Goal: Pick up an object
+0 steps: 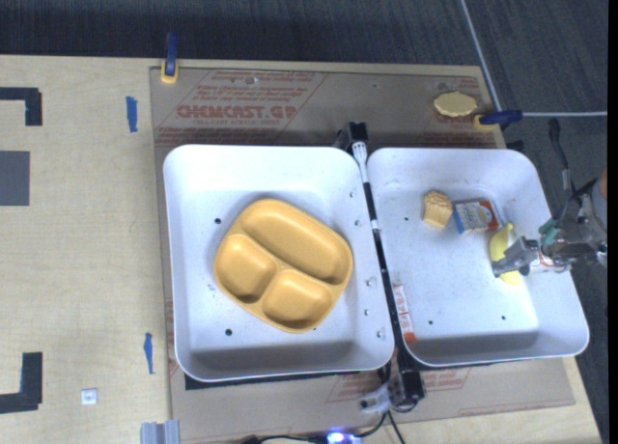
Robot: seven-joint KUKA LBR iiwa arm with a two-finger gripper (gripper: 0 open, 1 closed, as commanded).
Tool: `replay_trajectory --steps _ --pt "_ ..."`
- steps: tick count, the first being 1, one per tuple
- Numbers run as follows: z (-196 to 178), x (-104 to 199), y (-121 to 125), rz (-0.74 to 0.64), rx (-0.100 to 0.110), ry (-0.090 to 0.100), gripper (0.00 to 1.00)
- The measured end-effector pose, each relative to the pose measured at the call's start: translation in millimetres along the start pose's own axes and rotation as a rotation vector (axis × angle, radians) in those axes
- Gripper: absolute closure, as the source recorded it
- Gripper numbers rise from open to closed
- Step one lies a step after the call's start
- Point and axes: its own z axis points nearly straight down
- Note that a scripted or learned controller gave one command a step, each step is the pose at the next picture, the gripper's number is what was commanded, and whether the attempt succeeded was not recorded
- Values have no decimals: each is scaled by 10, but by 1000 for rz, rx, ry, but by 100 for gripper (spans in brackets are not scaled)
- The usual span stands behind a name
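The right bin (463, 326) holds three small things near its far right corner: a tan block (437, 208), a red, white and blue packet (473, 215) and a yellow piece (501, 242). My gripper (517, 261) reaches in over the bin's right wall and sits low right against the near end of the yellow piece, covering part of it. The view is too small to show whether anything is held. A large yellow three-compartment tray (280, 263) lies in the left bin (183, 239).
A tan disc (456, 104) and a blue clamp (497, 118) sit on the board behind the right bin. Another clamp (170, 56) is at the board's far left corner. A black divider (372, 230) runs between the bins.
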Motion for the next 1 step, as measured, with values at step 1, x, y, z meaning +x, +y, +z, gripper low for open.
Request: replay_trajectory --steps 1 --pt "1077 220 213 0 -4 0 0"
